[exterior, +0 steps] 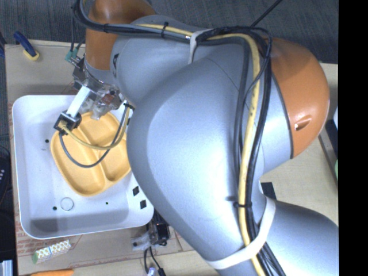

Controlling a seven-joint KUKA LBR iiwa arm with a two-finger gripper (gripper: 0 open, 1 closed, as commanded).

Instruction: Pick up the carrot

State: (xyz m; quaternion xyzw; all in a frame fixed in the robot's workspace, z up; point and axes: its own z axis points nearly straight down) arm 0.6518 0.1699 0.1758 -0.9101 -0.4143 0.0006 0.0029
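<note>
Over the left bin, 9 o'clock: gripper (102, 107) sits low above a yellow divided tray (103, 167) lying in the white bin (24, 154).
Grip: open or closed, cannot tell.
At 7 o'clock: carrot (54, 272), seemingly the orange sliver on the bench (115, 262) outside the bin, cut by the bottom edge.
Centre and right: arm (218, 142) covers everything beneath.

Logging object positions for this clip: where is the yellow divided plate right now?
In the camera view, the yellow divided plate sits in the white bin on the left, the hand over its upper end and the grey arm hiding its right edge.
</note>
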